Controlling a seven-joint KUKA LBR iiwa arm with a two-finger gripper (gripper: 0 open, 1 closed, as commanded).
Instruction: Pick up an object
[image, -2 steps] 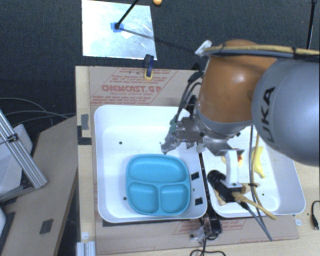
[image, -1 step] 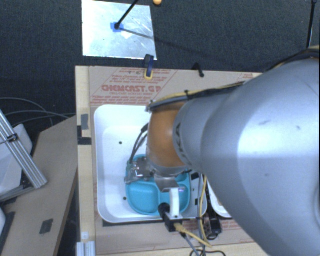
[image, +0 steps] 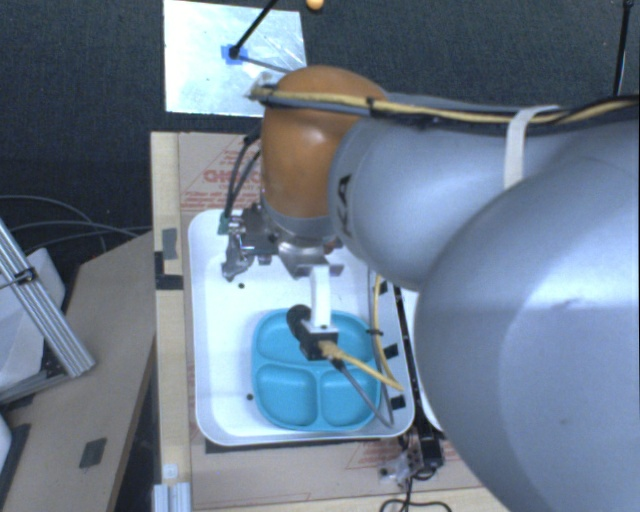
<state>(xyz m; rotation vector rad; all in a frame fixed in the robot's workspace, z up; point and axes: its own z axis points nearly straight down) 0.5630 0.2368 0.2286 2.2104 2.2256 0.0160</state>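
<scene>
Over white bin (image: 205, 330) | gripper (image: 238, 258) is hovering near blue divided tray (image: 290, 388) | its opening: cannot tell

tool (image: 238, 262): over white bin (image: 205, 330) | blue divided tray (image: 285, 395): inside same bin
</scene>
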